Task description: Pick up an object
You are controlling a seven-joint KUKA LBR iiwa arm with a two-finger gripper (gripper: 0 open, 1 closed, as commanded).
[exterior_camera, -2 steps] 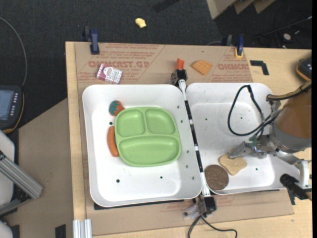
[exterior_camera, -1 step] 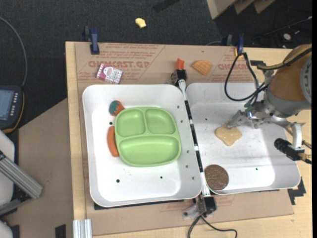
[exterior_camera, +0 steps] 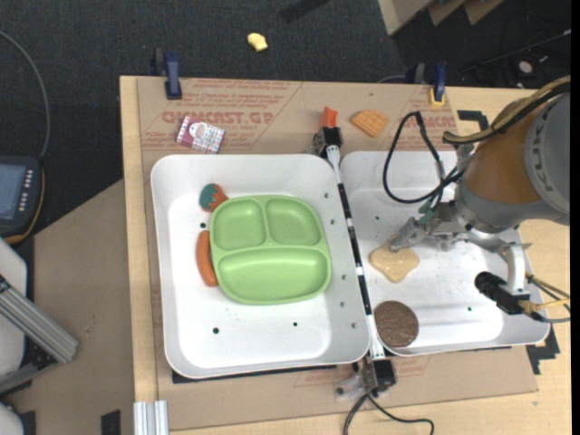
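Note:
In the right bin lie a flat tan bread-shaped piece and a brown round disc near the front left corner. My gripper reaches in from the right and sits low over the bin floor, just above and beside the tan piece's far edge. Whether it touches the piece is unclear. The left bin holds a green divided plate. An orange sausage-shaped toy lies along the plate's left side, with a small red and green round toy at its far left corner.
The grey arm with its orange band and a looping black cable cover the right bin's right half. On the cardboard behind the bins lie a tan cracker, an orange-topped clip and a pink packet.

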